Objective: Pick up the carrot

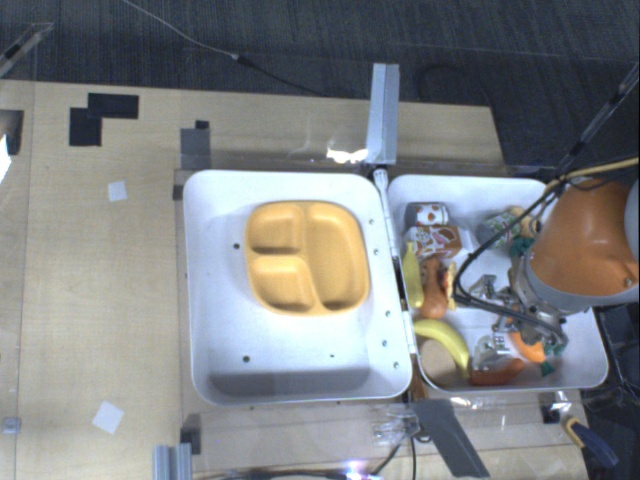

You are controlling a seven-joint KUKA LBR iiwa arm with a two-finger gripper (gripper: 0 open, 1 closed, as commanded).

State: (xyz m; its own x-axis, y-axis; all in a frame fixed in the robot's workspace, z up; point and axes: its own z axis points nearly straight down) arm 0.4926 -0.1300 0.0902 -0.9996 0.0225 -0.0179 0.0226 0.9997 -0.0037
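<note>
The carrot point(528, 349) is a small orange piece with a green end, lying near the front right corner of the right bin point(596, 370). My gripper point(497, 347) is lowered into that bin, right beside the carrot on its left and partly over it. The grey wrist and the orange band point(590, 240) cover much of the bin's right side. A red item point(497, 372) lies just in front of the gripper.
The right bin also holds a banana point(447, 340), a brownish-orange food piece point(437, 284), a small printed packet point(431, 226) and a greenish item point(503, 226) at the back. A yellow divided plate point(304, 256) sits in the left bin point(215, 298). Black cables point(480, 253) loop over the right bin.
</note>
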